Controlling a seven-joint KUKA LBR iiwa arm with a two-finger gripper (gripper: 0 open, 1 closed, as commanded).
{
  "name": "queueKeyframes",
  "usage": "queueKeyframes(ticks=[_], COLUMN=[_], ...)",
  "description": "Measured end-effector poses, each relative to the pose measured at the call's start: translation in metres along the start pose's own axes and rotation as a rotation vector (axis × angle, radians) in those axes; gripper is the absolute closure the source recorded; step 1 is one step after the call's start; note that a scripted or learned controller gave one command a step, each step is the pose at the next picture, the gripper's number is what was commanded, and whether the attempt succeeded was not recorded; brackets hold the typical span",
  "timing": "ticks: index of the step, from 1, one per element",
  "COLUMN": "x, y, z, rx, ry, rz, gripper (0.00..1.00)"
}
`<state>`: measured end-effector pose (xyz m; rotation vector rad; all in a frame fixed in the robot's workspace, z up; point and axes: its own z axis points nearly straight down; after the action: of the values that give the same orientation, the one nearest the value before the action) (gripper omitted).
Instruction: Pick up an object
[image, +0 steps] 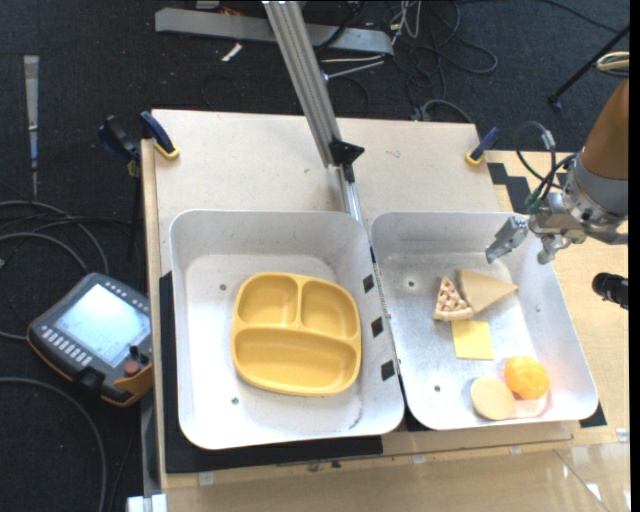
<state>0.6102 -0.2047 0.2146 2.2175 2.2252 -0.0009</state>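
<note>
The camera view looks down on two white bins side by side. The left bin (200, 250) carries a yellow divided plate (297, 333) near its middle. The right bin (420, 240) carries the things to pick from: a pizza slice (450, 298) and a tan wedge (487, 288) touching each other near the bin's centre, a flat yellow square (473, 340) just in front of them, and, toward the front right corner, an orange ball (526, 377) resting against a pale round disc (492, 399).

The gripper (524, 243) hangs over the bin's back right part, above and just behind the wedge, with nothing between its fingers. The jaws look apart, one finger angled toward the wedge and the other to its right.

The risks come from crowding. The wedge and the pizza slice touch, so a descent there may land a finger on the seam and shove both aside rather than clamp one. The yellow square lies flat and offers little to pinch. The ball may roll away if a finger nudges it. The bin's sloped right wall is close enough to catch a finger.
</note>
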Motion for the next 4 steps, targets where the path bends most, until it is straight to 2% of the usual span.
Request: queueKeyframes(ticks=[1,3,4], x=[0.0,0.001,0.001], y=[0.0,-0.005,-0.003], z=[0.0,0.117,0.104], rx=[0.0,0.004,-0.002], ry=[-0.001,0.001,-0.001], rz=[0.0,0.003,0.003], gripper=[0.0,0.0,1.0])
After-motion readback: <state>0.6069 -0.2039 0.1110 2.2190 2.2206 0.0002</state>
